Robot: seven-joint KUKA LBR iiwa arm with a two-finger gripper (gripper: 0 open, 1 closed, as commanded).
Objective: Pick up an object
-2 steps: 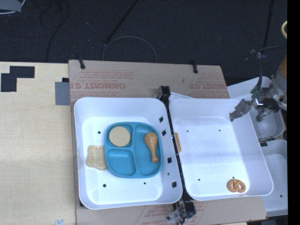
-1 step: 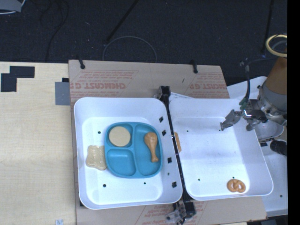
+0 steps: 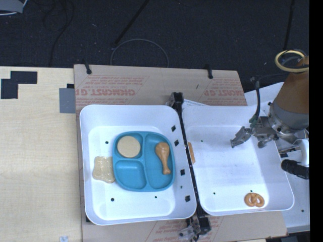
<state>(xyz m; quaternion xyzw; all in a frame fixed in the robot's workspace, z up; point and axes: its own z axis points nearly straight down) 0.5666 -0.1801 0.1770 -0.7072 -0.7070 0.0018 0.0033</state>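
Pretzel (image 3: 254, 200) in right bin (image 3: 222, 135), tool (image 3: 248, 135) apart.

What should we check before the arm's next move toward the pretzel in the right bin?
1. Target present: small brown pretzel lies in the right white bin, near its front right corner: ok.
2. Pretzel clear of other objects: ok.
3. Two-finger gripper over the right bin: ok.
4. Gripper above the pretzel: not ok, it sits further back.
5. Finger opening: cannot tell.
6. Nothing held: cannot tell.

Glossy blue plastic tray (image 3: 132, 176) in smooth white plastic bin (image 3: 96, 205) on printed matt cardboard (image 3: 131, 84).
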